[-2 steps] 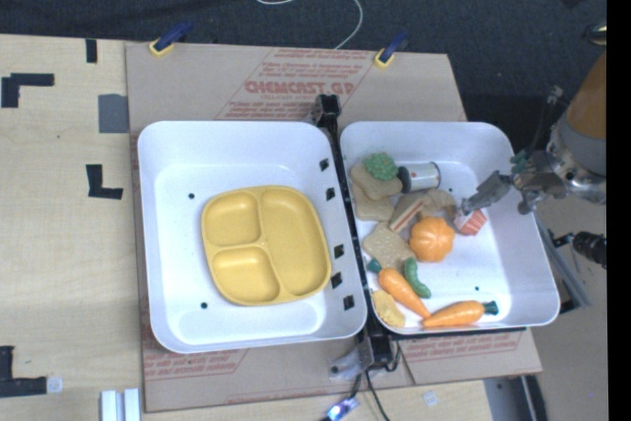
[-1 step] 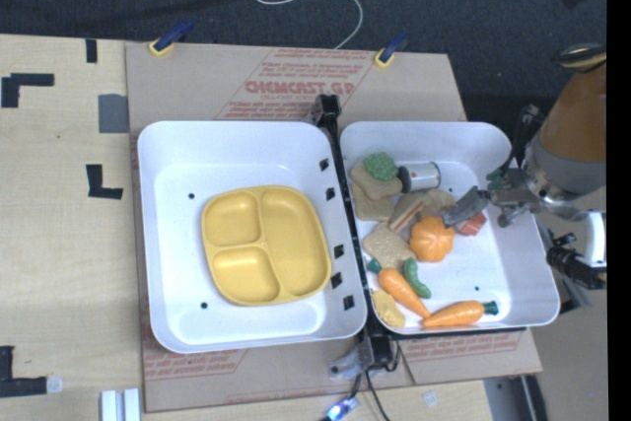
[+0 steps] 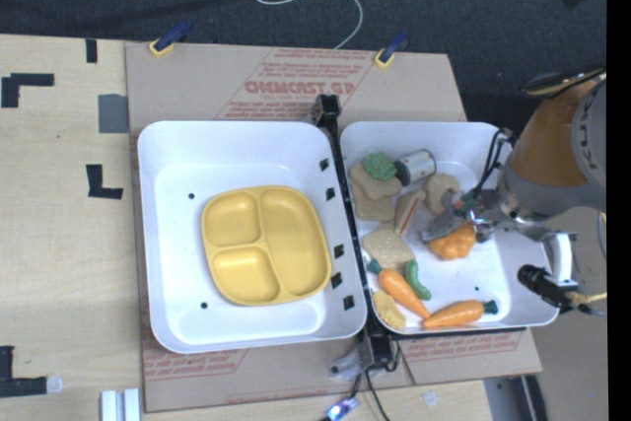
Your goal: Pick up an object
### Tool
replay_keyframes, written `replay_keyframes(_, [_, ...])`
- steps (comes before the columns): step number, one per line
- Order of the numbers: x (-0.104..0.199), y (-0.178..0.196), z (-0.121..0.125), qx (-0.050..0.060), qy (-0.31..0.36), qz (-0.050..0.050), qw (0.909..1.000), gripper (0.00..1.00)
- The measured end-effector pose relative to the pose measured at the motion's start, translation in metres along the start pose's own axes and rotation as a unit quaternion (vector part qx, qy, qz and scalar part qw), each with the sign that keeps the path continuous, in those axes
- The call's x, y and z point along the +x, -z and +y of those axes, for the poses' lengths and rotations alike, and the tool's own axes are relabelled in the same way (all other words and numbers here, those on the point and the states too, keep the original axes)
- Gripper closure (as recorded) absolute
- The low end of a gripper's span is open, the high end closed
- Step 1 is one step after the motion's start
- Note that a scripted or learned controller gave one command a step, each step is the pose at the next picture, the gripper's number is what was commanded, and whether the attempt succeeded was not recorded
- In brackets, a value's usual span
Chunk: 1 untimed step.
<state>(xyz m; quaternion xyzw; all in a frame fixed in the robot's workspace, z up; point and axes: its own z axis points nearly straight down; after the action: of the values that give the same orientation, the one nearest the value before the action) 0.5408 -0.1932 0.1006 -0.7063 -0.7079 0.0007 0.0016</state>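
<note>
1. Two shallow white bins are seen side by side on a cardboard sheet [image 3: 296, 89] laid over the bench; the left bin [image 3: 168, 212] and the right bin [image 3: 493, 286] touch along their inner walls.
2. A yellow divided plate [image 3: 264, 244] with three compartments is found flat in the middle of the left bin.
3. The right bin is crowded with toy food: a green broccoli-like piece [image 3: 379, 167] near the top left, a small metal can [image 3: 418, 164] on its side just beside it, and tan bread-like slices [image 3: 386, 204] below these.
4. Two orange carrots are noted in the lower part: one carrot [image 3: 399, 289] slanted near the left wall, beside a small green piece [image 3: 417, 280], the other carrot [image 3: 455, 314] lying along the bottom wall.
5. An orange rounded object [image 3: 454, 243] sits near the bin's centre right.
6. The arm [image 3: 557, 163] is seen reaching in from the right; the gripper [image 3: 455, 220] is low over the right bin, directly above and apparently touching the orange rounded object.
7. Whether the claw is open, closed or gripping anything cannot be told; the tips are lost in clutter.
</note>
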Motion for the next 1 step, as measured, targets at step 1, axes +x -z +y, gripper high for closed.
replay_keyframes(1, [0.0008, -0.0167, 0.0001, 0.000, 0.000, -0.001, 1.0000, 0.00])
